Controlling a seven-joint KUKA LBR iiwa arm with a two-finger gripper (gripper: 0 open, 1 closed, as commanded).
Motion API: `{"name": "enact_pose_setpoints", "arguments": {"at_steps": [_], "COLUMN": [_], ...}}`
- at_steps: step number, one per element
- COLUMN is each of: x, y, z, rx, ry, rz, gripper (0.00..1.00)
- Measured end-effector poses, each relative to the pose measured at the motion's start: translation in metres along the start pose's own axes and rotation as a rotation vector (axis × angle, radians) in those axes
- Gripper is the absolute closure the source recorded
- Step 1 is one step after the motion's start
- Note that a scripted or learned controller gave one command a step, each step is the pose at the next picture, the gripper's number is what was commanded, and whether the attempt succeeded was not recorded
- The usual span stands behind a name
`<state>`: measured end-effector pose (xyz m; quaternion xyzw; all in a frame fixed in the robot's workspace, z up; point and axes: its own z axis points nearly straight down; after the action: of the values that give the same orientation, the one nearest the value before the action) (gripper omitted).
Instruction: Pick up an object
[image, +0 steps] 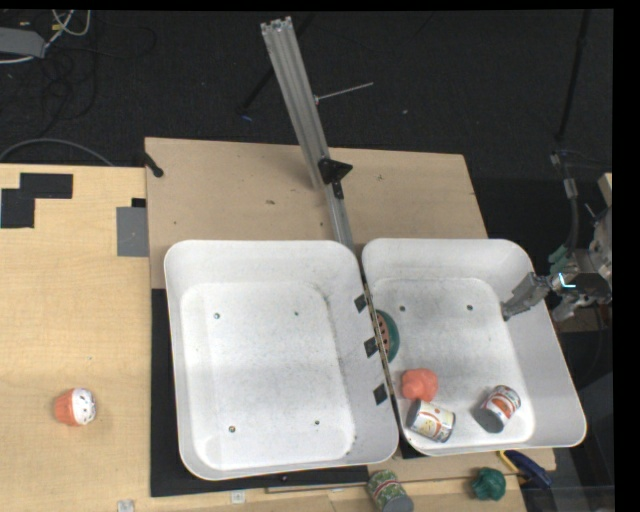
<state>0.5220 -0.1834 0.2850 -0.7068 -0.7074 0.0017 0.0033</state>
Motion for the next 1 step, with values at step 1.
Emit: {"name": "enact_pose_setpoints", "arguments": {"at_steps": [1], "x": [-0.0004], "y": [0.0006], "z": [-0.0021], "rx": [-0.004], "ry": [-0.001], "rz": [0.001], "gripper": [0.00]}}
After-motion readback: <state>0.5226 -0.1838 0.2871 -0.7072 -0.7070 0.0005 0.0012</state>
